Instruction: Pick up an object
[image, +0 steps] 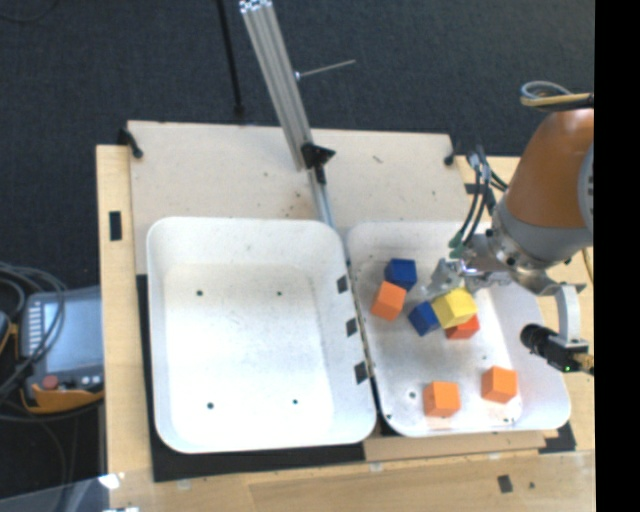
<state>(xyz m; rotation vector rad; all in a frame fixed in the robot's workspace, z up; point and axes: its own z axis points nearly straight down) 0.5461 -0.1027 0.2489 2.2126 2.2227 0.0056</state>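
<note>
The desk (250, 150) fills mid-frame, bearing a left bin (250, 330) and a right bin (540, 400) side by side. The arm (550, 190) comes in from the upper right, its hand (455, 283) low over the right bin's middle; whether it is apart or together I cannot tell. Just beneath it sits a yellow cube (456, 306), touching a red cube (464, 327) and a blue cube (423, 318). Left lie another blue cube (401, 272) and an orange cube (389, 299); two orange cubes (441, 398) lie lower right.
</note>
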